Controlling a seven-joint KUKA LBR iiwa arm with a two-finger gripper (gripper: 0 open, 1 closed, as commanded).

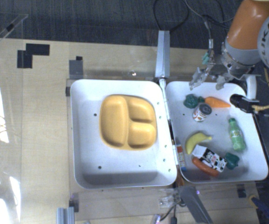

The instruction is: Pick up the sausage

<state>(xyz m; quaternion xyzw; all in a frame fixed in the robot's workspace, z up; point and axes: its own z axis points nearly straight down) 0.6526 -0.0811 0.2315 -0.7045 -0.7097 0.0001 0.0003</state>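
Arm (260, 27): rounded grey housing with a broad orange band above the wrist; part of a dark letter marking on the grey shell. Wrist: grey metal block. Gripper (209, 80): two slim silver-grey metal fingers. Cables: thin black leads looping from the wrist area.

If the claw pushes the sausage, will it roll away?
Probably not far. The sausage lies at the front of the right bin with a small box partly on top, which should hinder rolling. It looks smooth and rounded, so it might slip from a pinch. It is likely a light toy.
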